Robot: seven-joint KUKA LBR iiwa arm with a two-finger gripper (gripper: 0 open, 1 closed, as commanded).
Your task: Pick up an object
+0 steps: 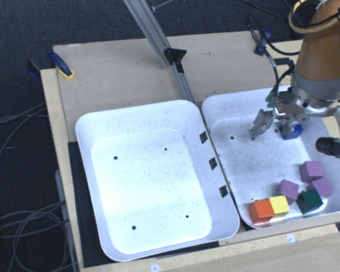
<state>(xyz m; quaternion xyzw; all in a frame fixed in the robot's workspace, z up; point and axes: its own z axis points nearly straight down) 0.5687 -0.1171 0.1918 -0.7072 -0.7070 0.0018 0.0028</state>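
Note:
My gripper (274,125) hangs over the upper part of the right bin (234,100), its jaws spread open. One grey finger (259,126) juts out to the left with nothing against it. A small blue block (292,132) lies right at the other finger, partly hidden under the wrist; it is not between the fingers. In the bin's front right corner lie an orange block (261,210), a yellow block (279,204), a green block (308,201) and three purple blocks (312,170).
The left bin (82,134) stands beside the right one, with a shared divider (215,160) bearing small black clips. A slanted metal pole (152,27) crosses the back of the bench. Cables hang around the arm at the right.

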